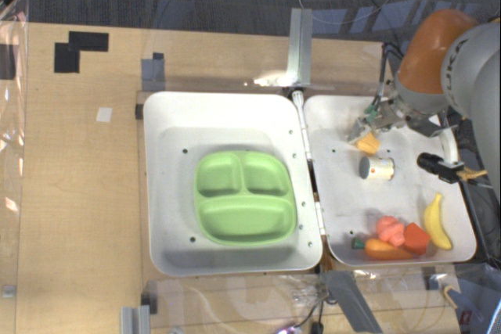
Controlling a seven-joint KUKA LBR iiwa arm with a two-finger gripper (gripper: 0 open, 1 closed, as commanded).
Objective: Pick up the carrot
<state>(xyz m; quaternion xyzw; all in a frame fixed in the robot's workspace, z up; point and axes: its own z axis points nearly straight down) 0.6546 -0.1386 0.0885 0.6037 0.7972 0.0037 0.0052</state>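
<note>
The carrot (379, 248), orange with a green stub at its left end, lies flat along the front wall of the right bin (337, 192). My gripper (371, 122) hangs over the far part of that bin, well behind the carrot. A yellow-orange wedge (366, 143) sits just in front of the gripper; whether the two touch is unclear.
A pink-red fruit (389, 229) and a red pepper (417, 238) crowd the carrot from behind and from the right. A banana (436, 221) lies by the right wall. A small white-and-grey cylinder (377, 168) rests mid-bin. The left bin (168, 129) holds a green divided plate (244, 195).
</note>
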